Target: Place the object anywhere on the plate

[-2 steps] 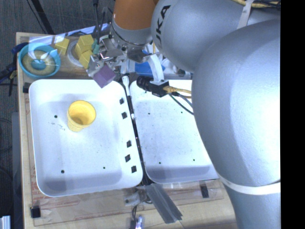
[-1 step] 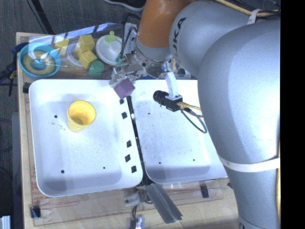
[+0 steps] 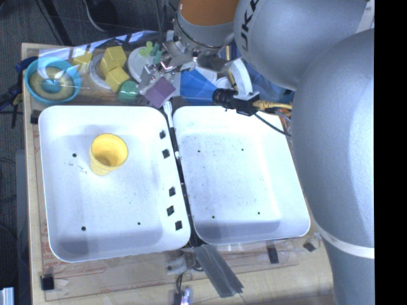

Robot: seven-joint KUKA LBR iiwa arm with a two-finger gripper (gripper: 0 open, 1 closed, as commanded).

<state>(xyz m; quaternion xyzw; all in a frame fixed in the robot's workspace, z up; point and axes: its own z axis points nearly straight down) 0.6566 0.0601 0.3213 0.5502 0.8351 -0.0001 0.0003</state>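
My gripper hangs over the cluttered strip behind the bins, near the gap between them. It is shut on a purple block, which sits tilted between the fingertips, just above the back rim of the left bin. A pale round plate with small green pieces on it lies just up and left of the gripper. A clear plate further left carries yellow blocks. A yellow cup lies in the left bin.
A blue bowl stands at the back left. A teal piece lies beside the purple block, and blue material is bunched behind the right bin. The large grey arm covers the right side.
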